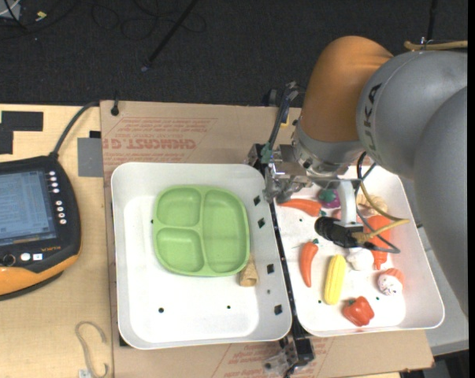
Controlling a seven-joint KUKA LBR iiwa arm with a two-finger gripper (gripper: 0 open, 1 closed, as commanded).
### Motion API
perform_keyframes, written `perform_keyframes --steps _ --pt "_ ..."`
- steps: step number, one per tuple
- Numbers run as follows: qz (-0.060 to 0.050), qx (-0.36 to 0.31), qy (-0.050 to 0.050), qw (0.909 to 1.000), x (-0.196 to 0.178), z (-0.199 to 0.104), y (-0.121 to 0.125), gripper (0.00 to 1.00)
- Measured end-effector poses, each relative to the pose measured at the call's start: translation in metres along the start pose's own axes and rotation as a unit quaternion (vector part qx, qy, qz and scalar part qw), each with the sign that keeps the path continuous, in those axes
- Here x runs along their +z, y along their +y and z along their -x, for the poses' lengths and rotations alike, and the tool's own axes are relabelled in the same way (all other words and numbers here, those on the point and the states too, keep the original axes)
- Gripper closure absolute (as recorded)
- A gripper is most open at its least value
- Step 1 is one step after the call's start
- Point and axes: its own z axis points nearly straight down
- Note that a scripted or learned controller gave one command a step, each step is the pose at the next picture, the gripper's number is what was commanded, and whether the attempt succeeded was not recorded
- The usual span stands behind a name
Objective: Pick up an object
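The gripper, open or closed one cannot tell, hangs at the far left corner of the right bin, the orange-red toy pepper lying just beside it toward the bin's middle, long axis running roughly left to right.

Green plate, yellow corn, red pepper, orange chilli, white bins
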Motion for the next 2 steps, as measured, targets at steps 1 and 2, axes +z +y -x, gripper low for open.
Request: perform_keyframes --steps 1,2 --pt "-0.001 0.000 0.000 1.0000 -0.011 0.004 -0.011 1.00" --pt "0.000 0.000 0.000 1.0000 -0.005 0.014 0.003 1.00"
